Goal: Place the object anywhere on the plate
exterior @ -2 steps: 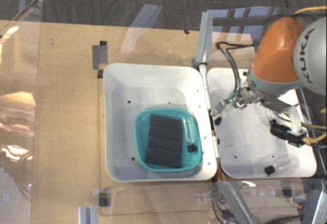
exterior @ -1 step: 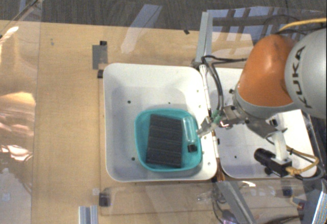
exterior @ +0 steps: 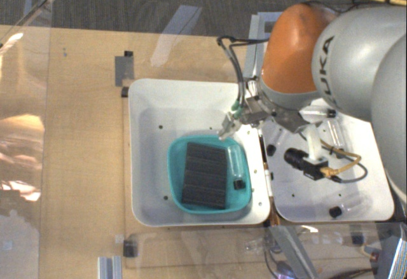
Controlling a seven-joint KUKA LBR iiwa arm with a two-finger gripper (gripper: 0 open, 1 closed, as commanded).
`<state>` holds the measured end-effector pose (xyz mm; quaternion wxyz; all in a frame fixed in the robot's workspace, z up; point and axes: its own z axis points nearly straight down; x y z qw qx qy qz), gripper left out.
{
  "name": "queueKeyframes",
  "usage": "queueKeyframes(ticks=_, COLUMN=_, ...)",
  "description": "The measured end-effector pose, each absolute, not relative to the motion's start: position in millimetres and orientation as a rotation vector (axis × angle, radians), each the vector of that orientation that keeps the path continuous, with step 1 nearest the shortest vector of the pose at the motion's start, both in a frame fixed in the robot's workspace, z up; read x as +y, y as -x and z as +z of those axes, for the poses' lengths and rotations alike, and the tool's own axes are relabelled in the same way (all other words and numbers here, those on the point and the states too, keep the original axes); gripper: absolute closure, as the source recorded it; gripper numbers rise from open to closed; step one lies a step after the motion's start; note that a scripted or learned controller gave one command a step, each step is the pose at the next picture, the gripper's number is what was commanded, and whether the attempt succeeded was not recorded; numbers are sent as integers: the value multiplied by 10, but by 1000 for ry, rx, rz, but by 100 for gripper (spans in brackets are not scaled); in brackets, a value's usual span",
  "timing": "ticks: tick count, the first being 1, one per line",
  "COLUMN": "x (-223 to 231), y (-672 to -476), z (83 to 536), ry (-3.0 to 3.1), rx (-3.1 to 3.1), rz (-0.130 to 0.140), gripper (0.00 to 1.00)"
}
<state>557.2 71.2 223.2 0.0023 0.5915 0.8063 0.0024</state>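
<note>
Dark ribbed object on the teal plate, arm above the plate's far right rim

In the left bin [exterior: 146, 144] on the worktop [exterior: 70, 144], the teal plate [exterior: 177, 157] carries the dark ribbed object [exterior: 205, 175], lying flat near its middle. The pincer [exterior: 230, 124] hangs over the far right rim; how far open, I cannot tell. Best lift straight up, clear of the plate rim and bin wall. The right bin [exterior: 375, 201] offers open room.
</note>
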Motion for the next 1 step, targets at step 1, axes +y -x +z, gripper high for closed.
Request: queueKeyframes(ticks=1, x=289, y=-5855, z=3325, ry=-1989, rx=2421, rz=11, gripper=0)
